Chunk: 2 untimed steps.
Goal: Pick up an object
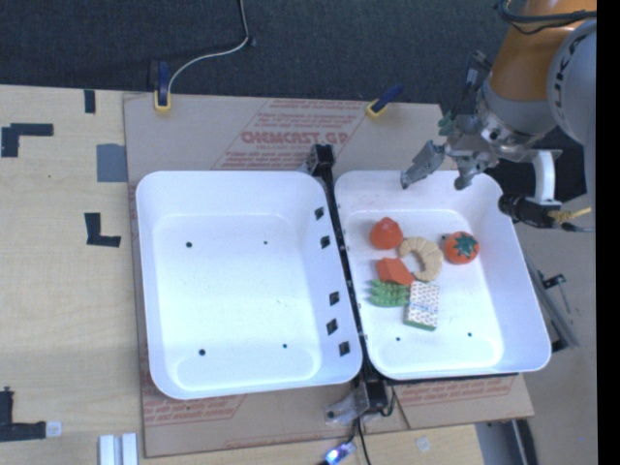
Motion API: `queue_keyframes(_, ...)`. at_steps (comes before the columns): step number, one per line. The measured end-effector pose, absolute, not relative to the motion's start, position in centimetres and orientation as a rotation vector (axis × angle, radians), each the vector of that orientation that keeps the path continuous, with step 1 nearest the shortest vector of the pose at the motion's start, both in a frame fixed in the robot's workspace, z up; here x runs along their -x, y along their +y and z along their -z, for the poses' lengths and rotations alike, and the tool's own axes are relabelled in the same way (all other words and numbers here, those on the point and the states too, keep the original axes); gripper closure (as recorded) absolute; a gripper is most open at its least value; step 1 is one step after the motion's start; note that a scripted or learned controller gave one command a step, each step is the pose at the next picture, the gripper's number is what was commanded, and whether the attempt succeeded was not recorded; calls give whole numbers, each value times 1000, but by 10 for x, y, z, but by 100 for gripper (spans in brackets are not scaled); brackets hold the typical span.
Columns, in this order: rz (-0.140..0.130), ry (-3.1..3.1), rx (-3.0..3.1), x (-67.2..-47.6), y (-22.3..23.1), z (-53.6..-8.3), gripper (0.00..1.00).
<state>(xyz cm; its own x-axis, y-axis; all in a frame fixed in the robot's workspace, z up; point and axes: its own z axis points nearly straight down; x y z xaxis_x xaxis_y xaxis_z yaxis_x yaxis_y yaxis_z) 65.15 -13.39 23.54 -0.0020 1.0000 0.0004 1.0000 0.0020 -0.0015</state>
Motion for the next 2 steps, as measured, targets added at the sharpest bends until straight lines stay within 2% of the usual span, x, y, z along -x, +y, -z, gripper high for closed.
queue_keyframes(2, -10, -2214, 2215, -575, -99, -94, 0)
